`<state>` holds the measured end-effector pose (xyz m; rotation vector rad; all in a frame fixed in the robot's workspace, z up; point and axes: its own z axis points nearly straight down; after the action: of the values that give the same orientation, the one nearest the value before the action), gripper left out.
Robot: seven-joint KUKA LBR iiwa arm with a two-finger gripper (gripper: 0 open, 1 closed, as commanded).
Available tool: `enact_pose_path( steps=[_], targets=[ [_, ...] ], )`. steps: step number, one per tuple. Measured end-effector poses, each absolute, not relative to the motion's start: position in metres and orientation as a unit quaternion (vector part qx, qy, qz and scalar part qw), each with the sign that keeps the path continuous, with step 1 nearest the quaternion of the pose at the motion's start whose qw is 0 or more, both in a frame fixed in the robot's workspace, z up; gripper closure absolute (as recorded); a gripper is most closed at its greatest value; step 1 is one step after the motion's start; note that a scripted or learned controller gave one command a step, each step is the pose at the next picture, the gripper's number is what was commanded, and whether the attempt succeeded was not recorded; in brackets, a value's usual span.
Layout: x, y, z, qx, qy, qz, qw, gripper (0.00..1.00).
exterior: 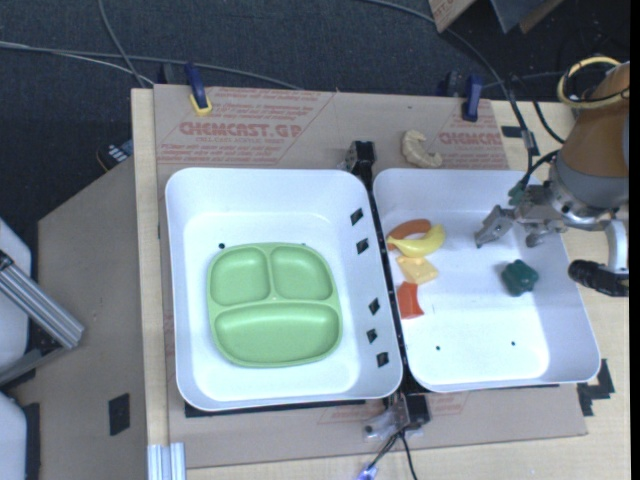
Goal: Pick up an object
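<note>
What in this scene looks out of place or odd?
One thing: a pale beige piece lies on the cardboard behind the right bin, outside both bins. The other small items sit inside that bin.

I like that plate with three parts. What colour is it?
Light green. The divided plate lies in the left bin; the camera view shows it well.

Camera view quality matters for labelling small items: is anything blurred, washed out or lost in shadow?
In the camera view the light is even and soft; the white bins are bright but not blown out; the green tray is sharp; the small green object is dark and lacks detail; the gripper looks slightly soft.
</note>
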<state>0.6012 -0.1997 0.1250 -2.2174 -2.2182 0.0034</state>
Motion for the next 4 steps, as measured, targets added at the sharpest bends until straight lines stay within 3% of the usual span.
enact_pose_path(
  steps=[1, 3, 4],
  targets=[
    [0.603, -0.200, 0.139, -0.707, -0.707, -0.0007, 0.000, 1.00],
    [0.613, -0.215, 0.255, -0.707, -0.708, -0.0016, -0.004, 1.00],
    [0.614, -0.215, 0.276, -0.707, -0.708, -0.0011, -0.002, 1.00]
  ],
)
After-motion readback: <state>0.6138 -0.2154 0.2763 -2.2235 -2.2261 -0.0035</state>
